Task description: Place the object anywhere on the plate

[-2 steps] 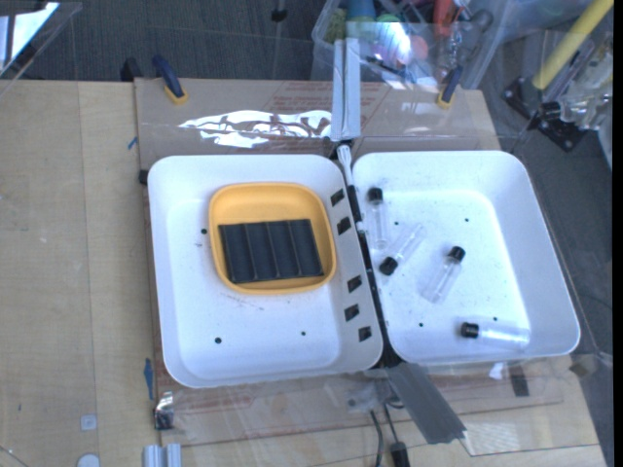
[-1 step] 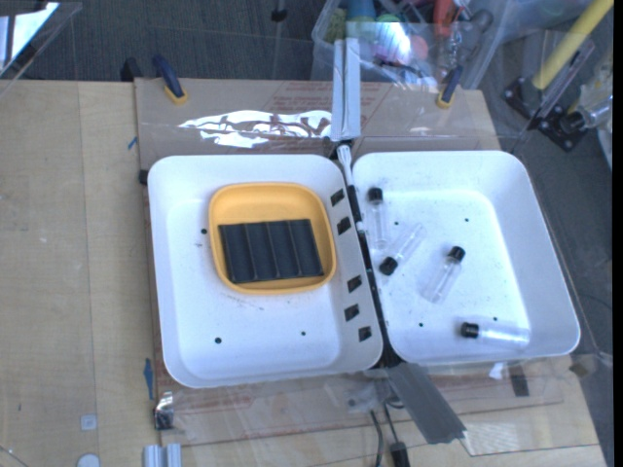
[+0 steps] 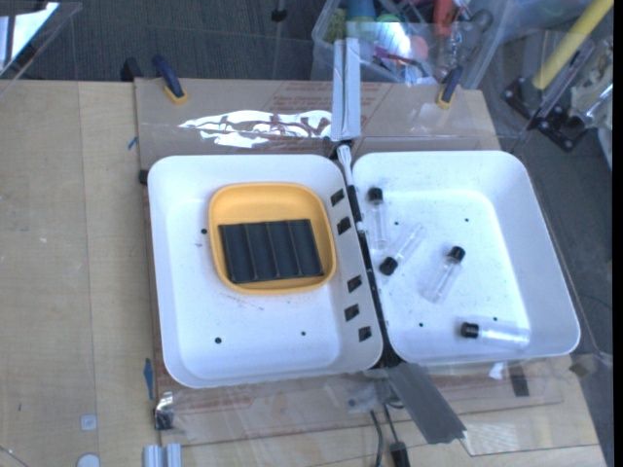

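Note:
A yellow plate [image 3: 226, 212] with rounded corners sits in the left white bin [image 3: 185, 329]. On the plate lies a dark, flat, ribbed rectangular object [image 3: 271, 249], covering most of the plate's floor. In the right white bin [image 3: 516, 212] lie several clear vials with black caps: one close to the divider at the back [image 3: 376, 214], one slanted beside it [image 3: 399, 249], one in the middle [image 3: 441, 273], and one lying along the front wall [image 3: 494, 333].
Black tabs [image 3: 348, 256] line the divider between the bins. A clear plastic box [image 3: 428, 17] of colourful items stands behind the bins. Blue-handled clamps [image 3: 171, 84] grip the board at the back. A grey bracket [image 3: 423, 402] juts out at the front.

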